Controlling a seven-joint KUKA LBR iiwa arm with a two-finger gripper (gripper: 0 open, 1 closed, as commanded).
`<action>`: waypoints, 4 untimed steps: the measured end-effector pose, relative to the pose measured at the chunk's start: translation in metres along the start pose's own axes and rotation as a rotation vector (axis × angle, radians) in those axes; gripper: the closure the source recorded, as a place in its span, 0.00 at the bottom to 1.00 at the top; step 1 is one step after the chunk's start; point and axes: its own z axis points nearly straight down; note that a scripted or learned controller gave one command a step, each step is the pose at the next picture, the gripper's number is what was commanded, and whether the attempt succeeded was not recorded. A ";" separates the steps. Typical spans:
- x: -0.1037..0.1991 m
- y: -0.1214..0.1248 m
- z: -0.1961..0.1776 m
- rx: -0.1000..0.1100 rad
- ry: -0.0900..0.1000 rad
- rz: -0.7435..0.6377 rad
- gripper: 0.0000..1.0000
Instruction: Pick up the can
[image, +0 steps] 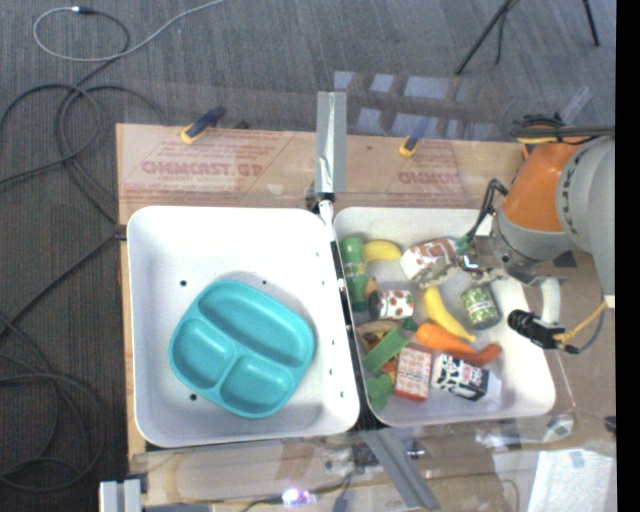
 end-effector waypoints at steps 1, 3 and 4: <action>-0.003 0.001 -0.001 -0.004 0.008 0.053 0.00; -0.008 -0.035 -0.005 -0.015 0.000 -0.014 0.00; -0.006 -0.044 -0.006 -0.019 0.009 0.231 0.00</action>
